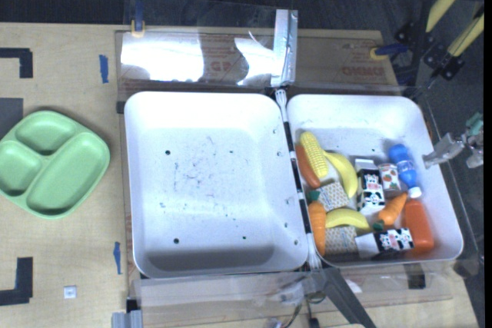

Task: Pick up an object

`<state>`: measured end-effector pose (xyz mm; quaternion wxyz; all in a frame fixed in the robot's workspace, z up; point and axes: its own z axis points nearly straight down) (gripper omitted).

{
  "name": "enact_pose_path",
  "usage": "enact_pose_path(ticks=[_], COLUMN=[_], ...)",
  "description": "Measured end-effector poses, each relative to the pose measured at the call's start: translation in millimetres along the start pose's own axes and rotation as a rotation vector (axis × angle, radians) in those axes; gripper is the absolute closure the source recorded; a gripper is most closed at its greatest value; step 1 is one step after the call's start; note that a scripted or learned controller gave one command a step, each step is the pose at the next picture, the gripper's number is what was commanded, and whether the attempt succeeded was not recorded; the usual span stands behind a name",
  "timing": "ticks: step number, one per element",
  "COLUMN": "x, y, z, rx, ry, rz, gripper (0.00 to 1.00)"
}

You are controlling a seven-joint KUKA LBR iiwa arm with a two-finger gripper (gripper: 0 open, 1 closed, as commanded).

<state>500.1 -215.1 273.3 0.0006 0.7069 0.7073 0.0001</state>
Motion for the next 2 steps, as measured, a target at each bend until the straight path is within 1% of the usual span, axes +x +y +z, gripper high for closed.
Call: enact_pose_path(ticks=[1,2], x=[0,-9], y=[0,-21], z=[0,117], rx=[0.0,0.001], ry=[0.0,0.001], rz=[0.0,-0.12], gripper=[0.0,0.0])
